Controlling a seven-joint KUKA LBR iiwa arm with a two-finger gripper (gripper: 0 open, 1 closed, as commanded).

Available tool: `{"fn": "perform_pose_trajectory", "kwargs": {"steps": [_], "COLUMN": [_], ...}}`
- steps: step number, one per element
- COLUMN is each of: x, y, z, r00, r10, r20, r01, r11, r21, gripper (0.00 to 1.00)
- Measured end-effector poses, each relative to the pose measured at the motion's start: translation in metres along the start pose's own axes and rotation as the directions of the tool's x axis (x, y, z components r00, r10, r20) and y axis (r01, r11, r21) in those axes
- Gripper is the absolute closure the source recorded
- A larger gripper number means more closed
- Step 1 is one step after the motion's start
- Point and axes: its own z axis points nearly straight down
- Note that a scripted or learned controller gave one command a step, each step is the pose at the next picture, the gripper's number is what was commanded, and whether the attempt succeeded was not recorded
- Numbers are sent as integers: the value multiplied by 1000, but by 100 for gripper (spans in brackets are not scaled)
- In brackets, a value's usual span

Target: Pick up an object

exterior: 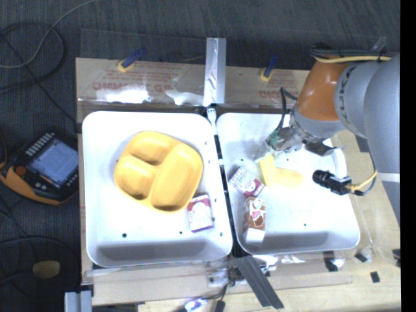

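The gripper (281, 140) hangs low over the upper part of the right bin (338, 239), and whether it is released, clenched or grasping anything cannot be told from this slanted view. Just beside it, down and toward the bin's middle, lies a pale yellow block (278, 173) — the nearest candidate, flat on the floor with its long axis running roughly left to right, apparently apart from the tool. Two small cartons — a pink patterned packet (246, 181) and a brown-and-white carton (255, 218) — lie further off, toward the bin's left wall.
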Motion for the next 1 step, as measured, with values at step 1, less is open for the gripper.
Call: {"fn": "perform_pose_trajectory", "kwargs": {"steps": [1], "x": [44], "y": [21], "z": [-121], "r00": [992], "r10": [127], "r20": [2], "r01": [-127], "r11": [992], "r21": [13], "gripper": [100]}}
